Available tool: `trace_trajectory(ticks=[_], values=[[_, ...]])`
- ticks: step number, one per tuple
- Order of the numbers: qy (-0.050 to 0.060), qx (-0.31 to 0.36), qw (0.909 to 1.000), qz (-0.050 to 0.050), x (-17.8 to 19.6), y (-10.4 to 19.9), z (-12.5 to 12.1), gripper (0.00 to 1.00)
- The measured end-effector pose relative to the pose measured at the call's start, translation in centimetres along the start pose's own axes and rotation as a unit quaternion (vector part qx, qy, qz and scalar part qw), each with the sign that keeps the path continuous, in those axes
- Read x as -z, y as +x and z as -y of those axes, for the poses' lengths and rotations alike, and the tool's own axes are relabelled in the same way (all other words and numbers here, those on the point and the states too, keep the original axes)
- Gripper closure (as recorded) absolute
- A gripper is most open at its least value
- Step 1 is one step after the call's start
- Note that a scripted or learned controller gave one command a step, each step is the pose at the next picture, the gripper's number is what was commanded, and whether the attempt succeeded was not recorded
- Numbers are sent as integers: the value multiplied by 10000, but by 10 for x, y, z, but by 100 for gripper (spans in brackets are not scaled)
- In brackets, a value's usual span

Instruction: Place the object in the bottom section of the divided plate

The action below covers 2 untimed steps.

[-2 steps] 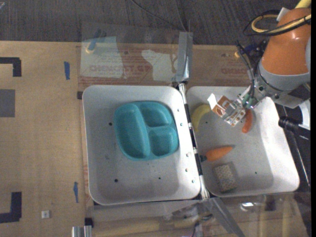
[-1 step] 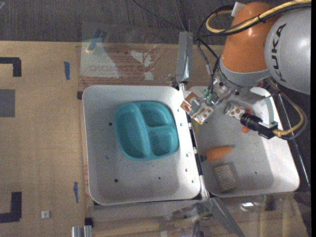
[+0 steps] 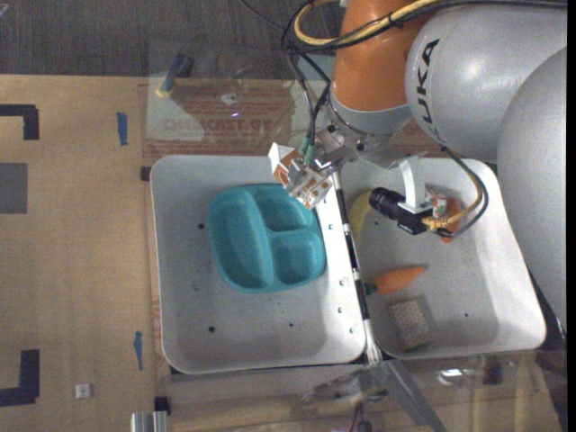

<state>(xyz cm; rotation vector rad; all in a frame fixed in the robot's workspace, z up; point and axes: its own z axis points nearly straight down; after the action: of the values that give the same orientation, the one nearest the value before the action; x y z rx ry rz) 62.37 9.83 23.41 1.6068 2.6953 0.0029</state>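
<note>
Over the teal divided plate's (image 3: 266,237) upper right rim hang the fingers (image 3: 303,180), how far open I cannot tell. Across in the right bin (image 3: 504,331) lies the carrot (image 3: 399,279), beside a sponge (image 3: 411,323).

camera: single, fixed overhead | slanted down on both bins (image 3: 171,268) | arm (image 3: 468,70) enters right

A light wooden bench (image 3: 72,268) with blue tape marks (image 3: 122,129) meets dark grey floor (image 3: 117,16).

Divided plate (image 3: 265,239) sections bare — claw (image 3: 303,180) overhangs top-right rim; bin divider (image 3: 346,250) alongside.
</note>
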Motion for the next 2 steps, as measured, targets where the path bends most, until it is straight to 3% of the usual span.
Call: trace_trajectory(ticks=[1,2], values=[[-3,0,10000,0,0,0,0,0],[29,-1003,9950,-11,-102,41,61,0]])
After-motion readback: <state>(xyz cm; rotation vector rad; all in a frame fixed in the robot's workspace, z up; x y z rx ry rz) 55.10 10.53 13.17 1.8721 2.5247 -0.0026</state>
